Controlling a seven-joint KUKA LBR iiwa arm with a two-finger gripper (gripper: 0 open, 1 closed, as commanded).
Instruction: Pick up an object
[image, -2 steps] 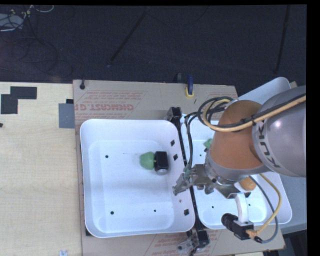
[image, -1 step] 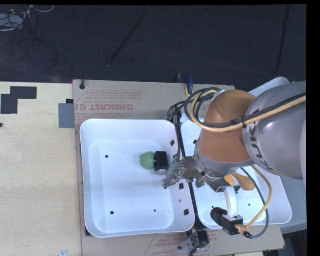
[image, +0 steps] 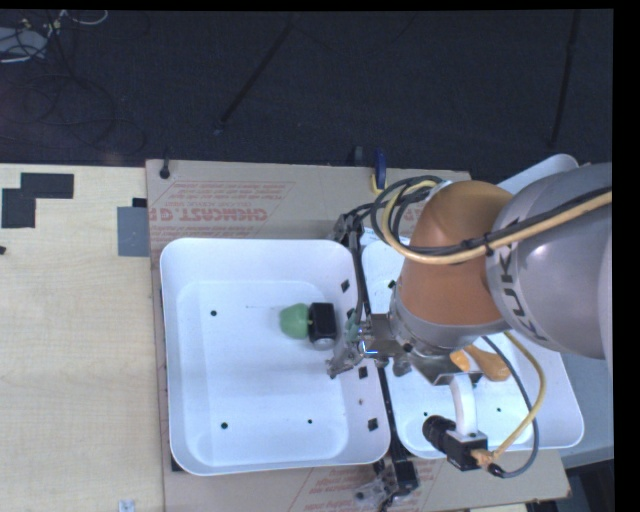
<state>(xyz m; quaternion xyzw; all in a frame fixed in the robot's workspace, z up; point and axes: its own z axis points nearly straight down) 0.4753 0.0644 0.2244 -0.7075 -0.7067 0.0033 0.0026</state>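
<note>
A small green rounded object (image: 294, 321) lies in the left bin (image: 200, 400), right of its middle. A black blocky piece (image: 322, 322) touches its right side; I cannot tell whether that is a separate object. My gripper (image: 357, 354) hangs under the orange wrist band (image: 455, 260) over the rim between the two bins, just right of and below the green object. An orange object (image: 490, 362) lies in the right bin (image: 560, 425), partly hidden by the arm.
The arm's bulk covers most of the right bin. A white piece (image: 463, 398) and a black fitting (image: 447, 438) with a yellow cable sit at that bin's near side. Cardboard lies under both bins, with the wooden bench to the left.
</note>
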